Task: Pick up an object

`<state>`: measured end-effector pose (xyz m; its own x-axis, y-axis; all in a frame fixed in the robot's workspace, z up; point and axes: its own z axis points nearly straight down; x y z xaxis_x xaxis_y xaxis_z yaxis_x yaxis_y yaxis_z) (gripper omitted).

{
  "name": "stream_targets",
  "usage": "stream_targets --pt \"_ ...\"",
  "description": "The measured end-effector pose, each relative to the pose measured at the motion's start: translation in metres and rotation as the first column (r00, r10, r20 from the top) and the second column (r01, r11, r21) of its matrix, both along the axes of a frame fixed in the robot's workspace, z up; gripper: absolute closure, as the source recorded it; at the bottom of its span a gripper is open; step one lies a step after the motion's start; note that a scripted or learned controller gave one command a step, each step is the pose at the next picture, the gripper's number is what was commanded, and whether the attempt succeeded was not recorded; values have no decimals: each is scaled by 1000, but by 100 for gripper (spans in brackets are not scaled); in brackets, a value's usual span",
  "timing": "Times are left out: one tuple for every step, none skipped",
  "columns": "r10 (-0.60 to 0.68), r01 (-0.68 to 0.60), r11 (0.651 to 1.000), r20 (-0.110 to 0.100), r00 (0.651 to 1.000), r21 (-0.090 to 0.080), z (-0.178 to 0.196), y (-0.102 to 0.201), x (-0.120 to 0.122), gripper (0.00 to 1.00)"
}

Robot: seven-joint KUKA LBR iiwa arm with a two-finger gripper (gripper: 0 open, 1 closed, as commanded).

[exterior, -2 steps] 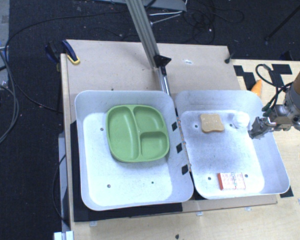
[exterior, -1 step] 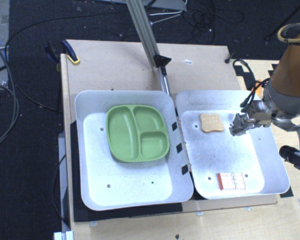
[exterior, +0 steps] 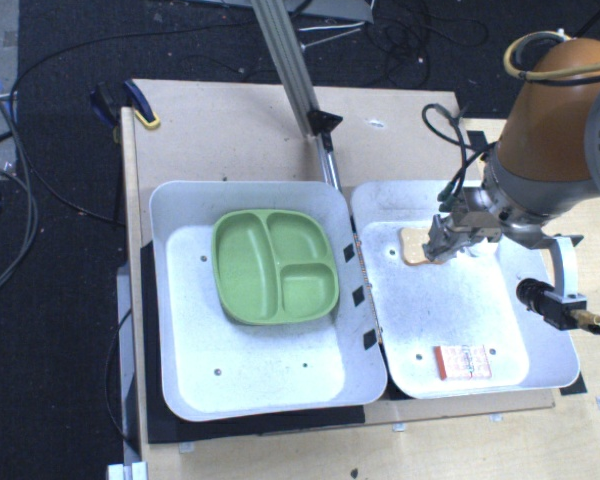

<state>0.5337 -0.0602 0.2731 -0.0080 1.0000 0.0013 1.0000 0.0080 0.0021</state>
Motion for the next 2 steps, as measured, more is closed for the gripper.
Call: stream_targets --pt "-1 1 1000 -1 1000 0 -1 51 6 100" --pt "0 0 1000 -1 1000 0 -9 113 18 100"
